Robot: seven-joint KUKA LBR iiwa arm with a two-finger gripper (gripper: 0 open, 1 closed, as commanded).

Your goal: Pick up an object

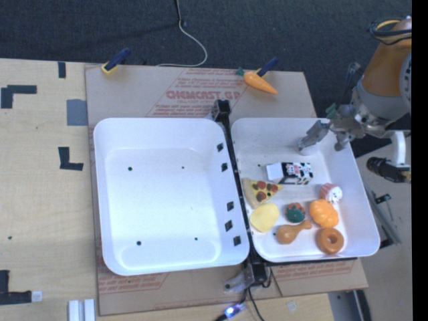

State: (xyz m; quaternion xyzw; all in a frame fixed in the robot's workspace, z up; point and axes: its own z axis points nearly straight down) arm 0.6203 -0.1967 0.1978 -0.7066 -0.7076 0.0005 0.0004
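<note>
You have nothing lifted yet: the gripper (319, 136) hovers above the black-and-white box (295, 172), fingers spread, grasping nothing.

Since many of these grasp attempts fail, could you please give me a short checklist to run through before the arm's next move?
1. Objects are available in the right bin: ok, the toys are clustered in its near half.
2. Gripper is over the right bin: ok, near its far edge.
3. Gripper is above a target: not ok, the black and white box lies nearer the camera.
4. Nothing is between the fingers: cannot tell.
5. Targets are separated: not ok, the donut, orange and drumstick crowd together.
</note>
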